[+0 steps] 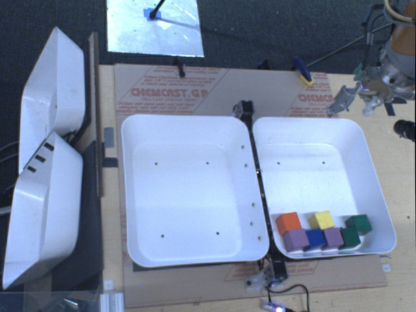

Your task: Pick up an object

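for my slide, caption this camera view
End effector above right bin's far corner; coloured blocks cluster at its near edge.

Gripper up top-right, fingers apart, w/o load

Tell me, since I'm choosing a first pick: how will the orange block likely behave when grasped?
The orange block looks like a stiff, flat-faced cube, so it should probably neither roll nor flex. It likely is light, being small. It sits close against the purple block in the right bin, so a grasp may nudge its neighbours.
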